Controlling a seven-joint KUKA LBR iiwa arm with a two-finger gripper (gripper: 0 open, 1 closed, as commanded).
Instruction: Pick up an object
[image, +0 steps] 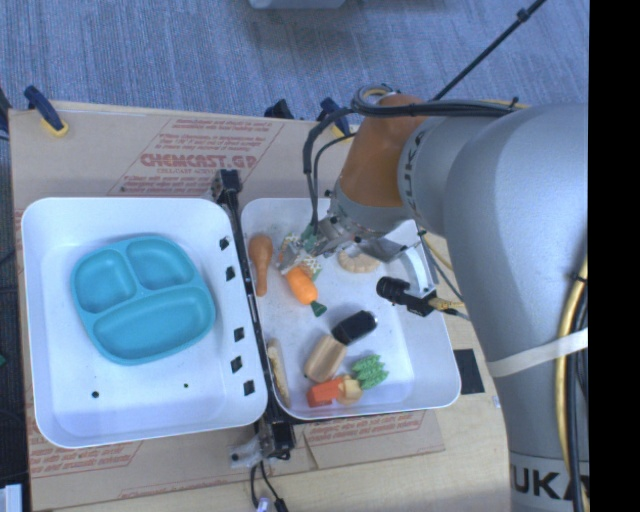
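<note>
The arm (480, 190) is being reached in over the right bin (430, 385), its hand (322, 240) lowered at the bin's far end, just beside a small carrot (301, 286). Whether anything is being gripped cannot be told. A long carrot (261, 262), black piece (354, 326), wooden cylinder (324, 357) and green piece (369, 371) are lying nearby. A blue tray (142, 296) is being carried in the left bin (60, 415).

The arm (470, 190) hides the tool's fingers and the right bin's (425, 385) far corner.
</note>
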